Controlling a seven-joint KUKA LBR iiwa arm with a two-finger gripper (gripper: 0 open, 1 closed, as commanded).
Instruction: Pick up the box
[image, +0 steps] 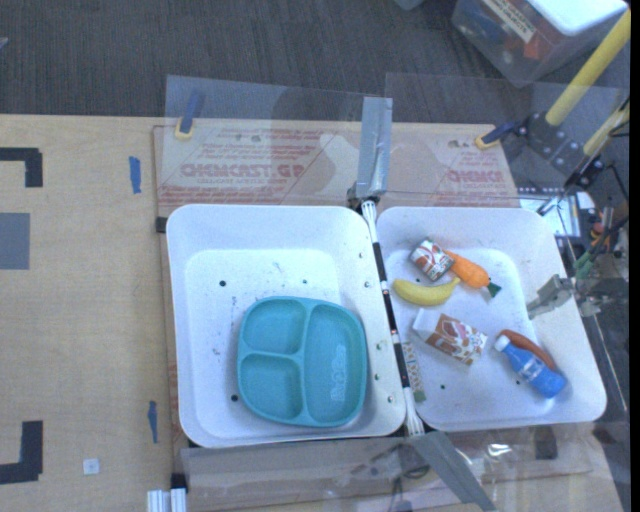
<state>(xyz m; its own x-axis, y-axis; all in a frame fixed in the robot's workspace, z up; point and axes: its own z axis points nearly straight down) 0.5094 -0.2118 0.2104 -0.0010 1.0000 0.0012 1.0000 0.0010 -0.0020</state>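
The box (455, 337) is a small carton with white ends and a brown-red print. It lies flat and slightly slanted near the middle of the right bin (500, 405). Nothing rests on it. A banana (426, 291) lies just above it, apart from it, and a blue bottle (531, 368) lies to its right.
In the right bin there are also a small can (432, 259) and a carrot (470, 271) at the back, and a red-brown sausage shape (527, 346) by the bottle. The left bin (185, 300) holds a teal divided plate (303, 362). A grey fixture (556, 293) sits at the right bin's rim.
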